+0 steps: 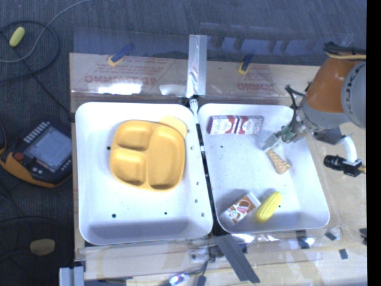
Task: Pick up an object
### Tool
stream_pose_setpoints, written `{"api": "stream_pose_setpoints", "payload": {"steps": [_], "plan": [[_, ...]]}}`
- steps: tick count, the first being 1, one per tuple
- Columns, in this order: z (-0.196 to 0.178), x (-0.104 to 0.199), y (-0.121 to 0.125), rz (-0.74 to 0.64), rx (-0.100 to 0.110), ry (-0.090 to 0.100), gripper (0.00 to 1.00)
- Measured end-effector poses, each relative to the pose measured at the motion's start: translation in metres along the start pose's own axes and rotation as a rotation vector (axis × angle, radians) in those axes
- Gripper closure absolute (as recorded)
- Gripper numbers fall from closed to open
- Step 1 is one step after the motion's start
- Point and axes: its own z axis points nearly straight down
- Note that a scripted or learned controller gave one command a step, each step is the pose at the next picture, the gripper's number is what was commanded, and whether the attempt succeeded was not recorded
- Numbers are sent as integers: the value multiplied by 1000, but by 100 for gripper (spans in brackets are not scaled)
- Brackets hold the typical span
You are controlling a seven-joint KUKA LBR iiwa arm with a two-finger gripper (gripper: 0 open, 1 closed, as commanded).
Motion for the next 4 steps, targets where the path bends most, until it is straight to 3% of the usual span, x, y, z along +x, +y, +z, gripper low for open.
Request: {"api": "stream_pose_setpoints", "payload": {"steps": [1, 2, 3, 4], "plan": [[7, 18, -58, 16, 5, -6, 100], [10, -11, 9, 127, 6, -5, 100], [10, -5, 14, 119, 7, 8, 0], [-10, 33, -80, 107, 18, 8, 0]]}}
